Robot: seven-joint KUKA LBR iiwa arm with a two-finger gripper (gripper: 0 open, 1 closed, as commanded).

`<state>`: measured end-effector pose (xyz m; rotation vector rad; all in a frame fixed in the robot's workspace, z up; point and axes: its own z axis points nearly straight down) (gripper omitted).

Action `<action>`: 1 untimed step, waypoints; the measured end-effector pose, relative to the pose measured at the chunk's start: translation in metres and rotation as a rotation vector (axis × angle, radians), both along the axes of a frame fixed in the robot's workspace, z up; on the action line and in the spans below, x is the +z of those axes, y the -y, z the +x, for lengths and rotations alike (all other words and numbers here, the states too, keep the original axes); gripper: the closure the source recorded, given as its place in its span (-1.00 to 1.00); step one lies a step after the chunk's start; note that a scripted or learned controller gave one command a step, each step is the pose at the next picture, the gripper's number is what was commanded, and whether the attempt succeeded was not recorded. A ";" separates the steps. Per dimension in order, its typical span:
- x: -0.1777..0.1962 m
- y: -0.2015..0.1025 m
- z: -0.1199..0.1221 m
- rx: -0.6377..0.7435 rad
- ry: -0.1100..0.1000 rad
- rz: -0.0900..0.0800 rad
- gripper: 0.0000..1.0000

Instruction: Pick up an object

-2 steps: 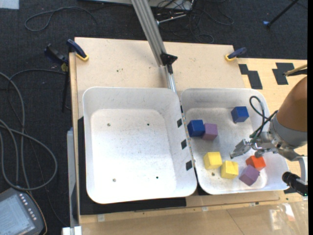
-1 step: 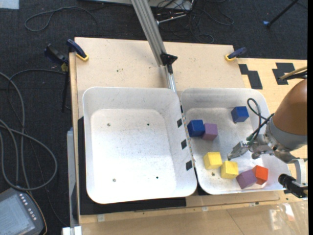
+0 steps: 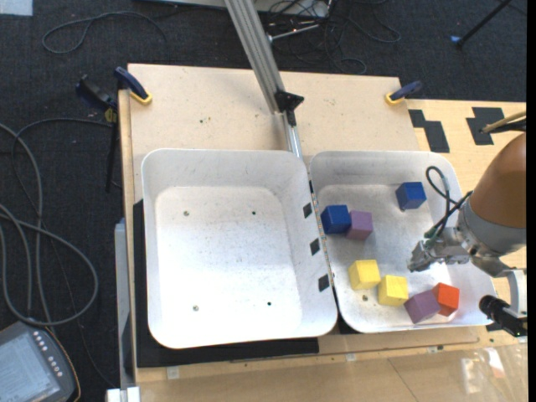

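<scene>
Camera view: gripper [image 3: 421, 260] low over right bin [image 3: 381, 167], jaw state cannot tell, poised near yellow cubes [image 3: 378, 281] and orange cube [image 3: 448, 296], likely lining up a pick.

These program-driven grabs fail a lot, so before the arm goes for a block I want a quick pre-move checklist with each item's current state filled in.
1. Blocks present in the right bin: ok, seven cubes.
2. Gripper over the right bin: ok, near its right side.
3. Gripper state: cannot tell.
4. Gripper already carrying a cube: cannot tell.
5. An isolated target: ok, the blue cube near the far wall stands apart from the others.
6. Crowded targets: not ok, the orange cube touches the purple cube, and the two yellow cubes sit close together.
</scene>
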<state>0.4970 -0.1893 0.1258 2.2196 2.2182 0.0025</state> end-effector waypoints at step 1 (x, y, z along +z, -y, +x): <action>0.043 0.004 0.004 0.003 0.003 -0.002 1.00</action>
